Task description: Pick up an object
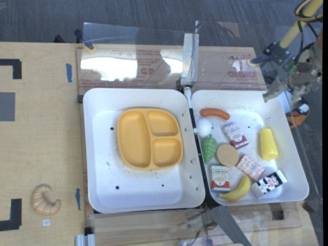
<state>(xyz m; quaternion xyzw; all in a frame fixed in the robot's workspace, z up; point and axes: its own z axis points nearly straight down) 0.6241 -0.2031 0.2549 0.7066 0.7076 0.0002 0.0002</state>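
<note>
At far right, past the right bin's far corner, the gripper hangs apart from everything; finger state cannot be told. Right bin contents: sausage, mustard bottle, banana, small cartons. Left bin bears a yellow divided tray.

We were in a robotics lab: a taped plywood table carried two shallow white plastic bins, clear acrylic screens, and toy food.

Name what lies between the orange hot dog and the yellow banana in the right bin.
In the camera view, between the orange hot dog and the yellow banana lie a round tan cookie and a red-and-white carton.
</note>
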